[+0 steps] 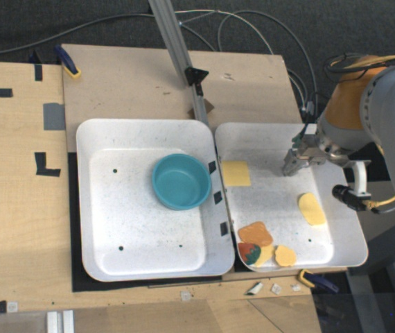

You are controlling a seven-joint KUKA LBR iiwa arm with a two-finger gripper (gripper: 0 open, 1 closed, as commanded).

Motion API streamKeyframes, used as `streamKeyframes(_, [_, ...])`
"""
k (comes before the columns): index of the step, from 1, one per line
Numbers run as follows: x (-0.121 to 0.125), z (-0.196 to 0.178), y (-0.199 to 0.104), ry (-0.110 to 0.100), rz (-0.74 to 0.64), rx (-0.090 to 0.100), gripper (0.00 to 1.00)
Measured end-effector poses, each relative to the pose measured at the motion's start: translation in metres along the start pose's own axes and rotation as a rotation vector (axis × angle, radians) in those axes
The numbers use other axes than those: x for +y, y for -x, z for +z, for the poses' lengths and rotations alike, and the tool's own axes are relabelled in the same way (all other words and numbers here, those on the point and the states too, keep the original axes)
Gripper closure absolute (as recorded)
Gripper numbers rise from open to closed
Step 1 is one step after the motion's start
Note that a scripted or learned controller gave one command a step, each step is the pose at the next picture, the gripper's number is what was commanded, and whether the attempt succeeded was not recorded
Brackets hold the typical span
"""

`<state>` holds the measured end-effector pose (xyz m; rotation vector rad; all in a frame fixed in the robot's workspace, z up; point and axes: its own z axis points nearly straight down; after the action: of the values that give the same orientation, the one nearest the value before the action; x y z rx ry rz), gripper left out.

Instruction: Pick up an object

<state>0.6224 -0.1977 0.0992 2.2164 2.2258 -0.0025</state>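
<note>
Nothing lifted yet: the grey two-finger gripper (294, 164) hovered at the right white bin (270, 134)'s upper edge, apparently empty, the pale yellow oblong piece (312, 209) lying below it.

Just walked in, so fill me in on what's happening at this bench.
A grey arm with an orange band reaches into the right white bin, its tool hanging over bare floor near the back. The flat pale yellow square, yellow oblong piece and orange pieces lie untouched. A teal round bowl sits in the left white bin.
</note>
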Motion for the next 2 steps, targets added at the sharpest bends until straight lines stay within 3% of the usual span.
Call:
streamKeyframes(1, [-0.009, -0.052, 0.000, 0.004, 0.003, 0.000, 1.00])
streamKeyframes(2, [-0.003, -0.110, 0.009, 0.006, 0.003, -0.001, 1.00])
